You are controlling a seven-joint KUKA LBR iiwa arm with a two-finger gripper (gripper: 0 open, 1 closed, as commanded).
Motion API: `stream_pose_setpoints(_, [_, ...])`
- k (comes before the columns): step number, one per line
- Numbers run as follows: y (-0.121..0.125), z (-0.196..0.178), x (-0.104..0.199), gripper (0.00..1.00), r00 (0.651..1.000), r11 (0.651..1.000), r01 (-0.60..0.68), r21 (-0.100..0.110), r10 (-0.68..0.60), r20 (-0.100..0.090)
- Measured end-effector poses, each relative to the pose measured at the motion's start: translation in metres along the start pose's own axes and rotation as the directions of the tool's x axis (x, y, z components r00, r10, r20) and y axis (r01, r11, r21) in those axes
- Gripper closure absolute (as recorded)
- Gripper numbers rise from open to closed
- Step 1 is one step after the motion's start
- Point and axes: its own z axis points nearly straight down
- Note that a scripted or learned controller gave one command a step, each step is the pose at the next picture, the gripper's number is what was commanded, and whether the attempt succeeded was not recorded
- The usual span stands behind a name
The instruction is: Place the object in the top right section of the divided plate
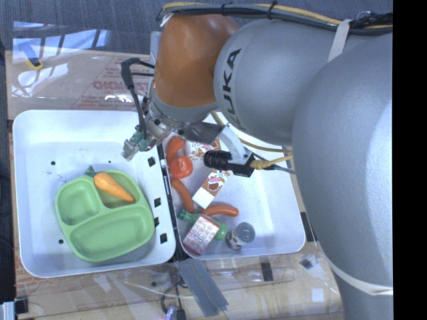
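The carrot [112, 187] lies in the top right section of the green divided plate [107, 235], orange body at a slant, its green end toward the plate's upper left rim. The plate sits in the left white bin [40, 139], near the bottom centre.

The gripper [133, 145] hangs above the left bin's right part, just up and right of the plate, apart from the carrot. It is small and dark in the pic and seen from above at a slant, so whether it is released or clenched cannot be told. Nothing is seen in its grasp. It touches neither plate nor carrot as far as the view shows.

The arm [267, 79] comes in from the right; its orange band [190, 59] and grey body cover much of the right white bin [280, 225].

In the right bin, near the wall btw. the 2 bins, there is a heap of things: a red tomato-like piece [181, 167], an orange-red sausage [221, 211], a small box w/ red and white label [209, 187], a red-labelled packet [201, 232] and a small grey can [244, 233]. Some touch each other; exact order is hard to tell.

The counter [73, 79] behind the bins bears a clear plastic sheet w/ red print.
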Motion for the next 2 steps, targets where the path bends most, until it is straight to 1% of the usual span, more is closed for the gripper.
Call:
stream_pose_setpoints(1, [-0.0119, 0.0041, 0.0106, 1.00, 0.978, 0.978, 0.209, 0.003, -0.209, -0.003])
stream_pose_setpoints(2, [-0.0120, 0.0040, 0.0104, 0.00, 0.978, 0.978, 0.209, 0.003, -0.209, -0.003])
